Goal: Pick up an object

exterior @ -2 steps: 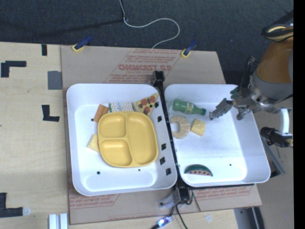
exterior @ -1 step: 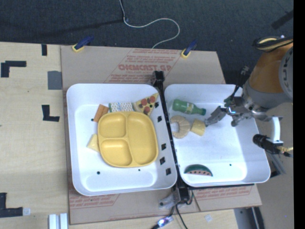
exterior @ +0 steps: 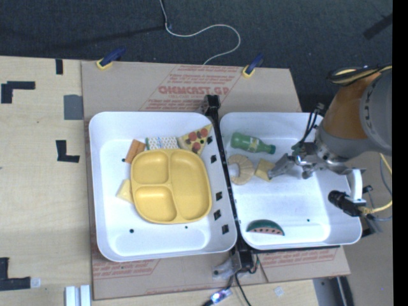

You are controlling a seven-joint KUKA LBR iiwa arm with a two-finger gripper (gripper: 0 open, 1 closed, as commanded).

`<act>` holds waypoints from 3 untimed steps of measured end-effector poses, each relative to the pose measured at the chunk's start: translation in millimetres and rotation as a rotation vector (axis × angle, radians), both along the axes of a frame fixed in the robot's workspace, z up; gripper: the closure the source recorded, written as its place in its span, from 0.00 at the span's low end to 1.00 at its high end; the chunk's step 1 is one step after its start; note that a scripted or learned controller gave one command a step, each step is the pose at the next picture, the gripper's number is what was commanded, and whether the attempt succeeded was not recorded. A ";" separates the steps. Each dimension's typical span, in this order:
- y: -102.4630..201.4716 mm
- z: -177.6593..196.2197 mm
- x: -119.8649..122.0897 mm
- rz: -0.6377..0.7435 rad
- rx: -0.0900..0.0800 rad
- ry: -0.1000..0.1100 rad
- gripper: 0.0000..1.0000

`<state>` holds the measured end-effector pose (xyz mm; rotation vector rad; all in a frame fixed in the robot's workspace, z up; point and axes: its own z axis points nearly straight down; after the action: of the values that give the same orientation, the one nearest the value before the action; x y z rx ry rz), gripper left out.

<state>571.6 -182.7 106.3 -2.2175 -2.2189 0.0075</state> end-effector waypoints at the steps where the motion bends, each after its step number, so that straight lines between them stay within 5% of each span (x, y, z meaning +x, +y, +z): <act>1: 0.9 -22.6 0.2 0.002 -0.001 -0.006 0.00; 2: 1.1 -10.9 1.1 0.002 -0.002 -0.008 1.00; 3: 6.1 51.5 3.5 0.002 0.000 -0.011 1.00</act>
<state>575.2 -176.6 157.8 -2.2212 -2.2263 -0.0039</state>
